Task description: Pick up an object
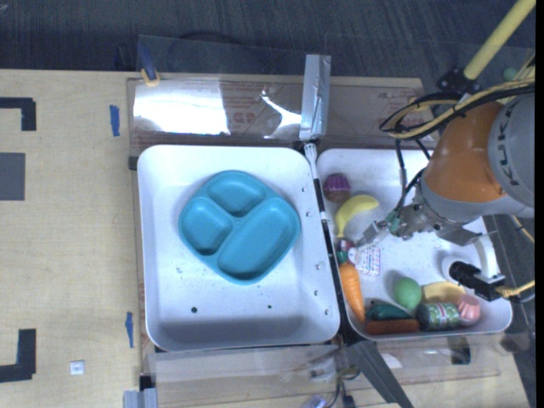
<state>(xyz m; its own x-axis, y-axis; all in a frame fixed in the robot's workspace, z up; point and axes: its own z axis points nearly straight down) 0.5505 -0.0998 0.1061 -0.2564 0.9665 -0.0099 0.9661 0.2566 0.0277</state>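
My gripper (374, 233) hangs low in the right bin (501, 317), just beside the yellow banana (355, 210); I cannot tell its state. A blue divided plate (240, 225) sits in the left bin (161, 253).

Bench (59, 228) w/ 2 white bins: left bin (161, 253), right bin (497, 317).

arm (476, 164): grey, orange band | black letters | black and yellow cables (425, 113)

Glossy white plastic bins (161, 253), smooth matt blue plastic plate (240, 224), pale wood-grain bench (68, 228), shiny plastic banana (355, 209).
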